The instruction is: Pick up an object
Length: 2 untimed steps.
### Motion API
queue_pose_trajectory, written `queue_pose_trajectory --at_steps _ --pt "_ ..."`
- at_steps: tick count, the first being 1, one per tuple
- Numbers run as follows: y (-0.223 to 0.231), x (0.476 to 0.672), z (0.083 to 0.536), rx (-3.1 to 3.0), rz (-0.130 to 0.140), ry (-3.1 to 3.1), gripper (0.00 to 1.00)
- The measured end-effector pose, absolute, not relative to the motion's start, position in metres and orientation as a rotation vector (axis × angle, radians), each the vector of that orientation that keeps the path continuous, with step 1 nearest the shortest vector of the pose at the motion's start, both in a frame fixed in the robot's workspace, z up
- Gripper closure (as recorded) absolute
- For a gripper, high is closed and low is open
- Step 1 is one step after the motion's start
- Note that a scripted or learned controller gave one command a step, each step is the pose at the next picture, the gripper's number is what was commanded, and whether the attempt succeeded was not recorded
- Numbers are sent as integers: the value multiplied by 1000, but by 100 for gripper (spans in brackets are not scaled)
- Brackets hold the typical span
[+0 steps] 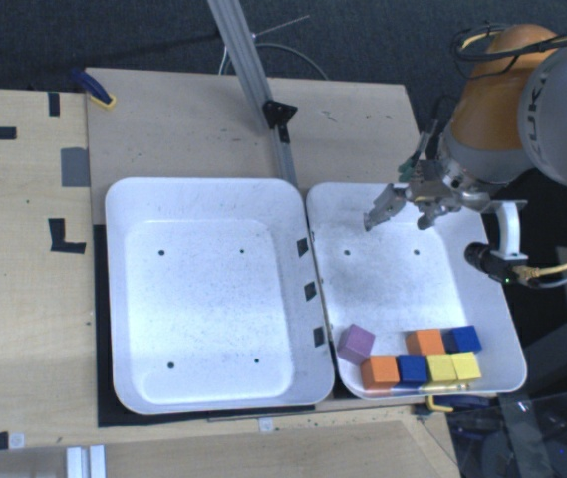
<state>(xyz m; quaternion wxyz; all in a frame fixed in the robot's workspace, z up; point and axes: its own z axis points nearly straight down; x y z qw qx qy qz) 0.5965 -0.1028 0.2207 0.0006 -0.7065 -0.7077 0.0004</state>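
Observation:
My gripper (400, 217) hangs over the far part of the right bin (388, 277), fingers spread apart and nothing between them. Several small blocks lie along that bin's near edge, well below the gripper: a purple block (356, 343), two orange blocks (380, 369) (425, 342), two blue blocks (413, 368) (462, 340) and two yellow blocks (442, 367) (466, 365). They sit packed close together, touching one another.
The left bin (203, 287) lies beside the right one. A slanted metal pole (248, 63) runs down to the bins' shared far corner. Black clips (310, 289) line the divide between the bins. A cable and fitting (507, 262) hang off the arm at the right.

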Motion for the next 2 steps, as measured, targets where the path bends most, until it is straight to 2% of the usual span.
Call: queue_pose_trajectory --at_steps 1,2 --pt "-131 515 98 -2217 13 -2211 0" --pt "-156 516 91 -2221 5 -2218 0"
